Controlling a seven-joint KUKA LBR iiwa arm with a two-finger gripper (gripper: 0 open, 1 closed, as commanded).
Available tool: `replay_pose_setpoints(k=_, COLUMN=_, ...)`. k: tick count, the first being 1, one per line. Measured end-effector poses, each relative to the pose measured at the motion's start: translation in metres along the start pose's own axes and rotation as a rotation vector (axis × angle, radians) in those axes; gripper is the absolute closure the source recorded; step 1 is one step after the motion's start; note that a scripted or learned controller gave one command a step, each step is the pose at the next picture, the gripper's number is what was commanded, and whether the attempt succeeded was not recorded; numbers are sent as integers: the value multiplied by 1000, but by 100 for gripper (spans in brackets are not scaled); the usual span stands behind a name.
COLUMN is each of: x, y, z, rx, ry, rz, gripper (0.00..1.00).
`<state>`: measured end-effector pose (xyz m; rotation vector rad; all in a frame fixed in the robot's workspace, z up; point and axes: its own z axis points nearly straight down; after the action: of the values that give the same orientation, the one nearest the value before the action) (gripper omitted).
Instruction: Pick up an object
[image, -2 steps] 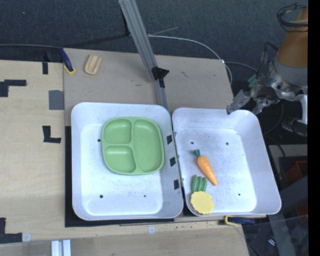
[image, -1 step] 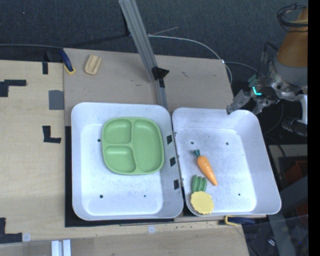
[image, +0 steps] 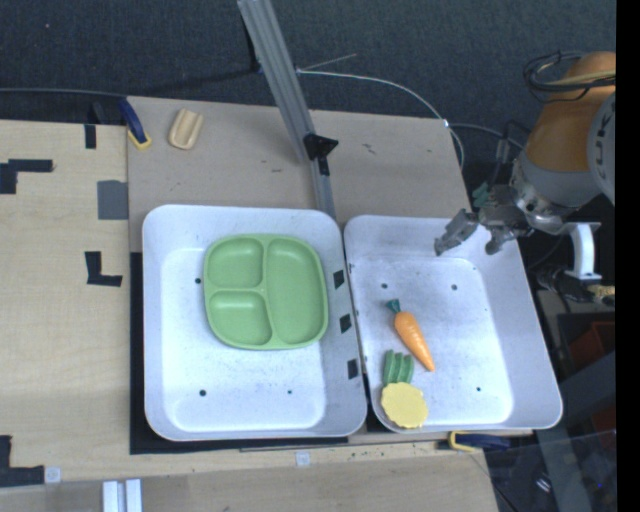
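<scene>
Matt green plastic plate (image: 266, 291), speckled white plastic bins (image: 170, 400), bare wooden bench (image: 60, 340).

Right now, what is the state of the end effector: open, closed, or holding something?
End effector: open, holding nothing, above the right bin's far edge.

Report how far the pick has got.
Done: nothing lifted yet. The carrot lies on the floor of the right bin, and the corn lies near that bin's front edge. The green plate sits in the left bin. In hand: nothing; the hand hangs open over the right bin's far edge, apart from both toys. Left: move over a toy, descend, close and lift.
</scene>
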<state>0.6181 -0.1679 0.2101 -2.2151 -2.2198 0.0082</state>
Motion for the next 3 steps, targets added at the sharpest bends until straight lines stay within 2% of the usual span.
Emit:
replay_pose_setpoints(k=1, x=-4, y=-7, z=47, rx=-1, ry=-1, rz=1, gripper=0)
replay_pose_setpoints(k=2, x=-5, y=-2, z=110, rx=0, ry=0, rz=0, gripper=0)
replay_pose_setpoints(k=3, x=-5, y=0, z=96, rx=-5, ry=-1, rz=-1, gripper=100)
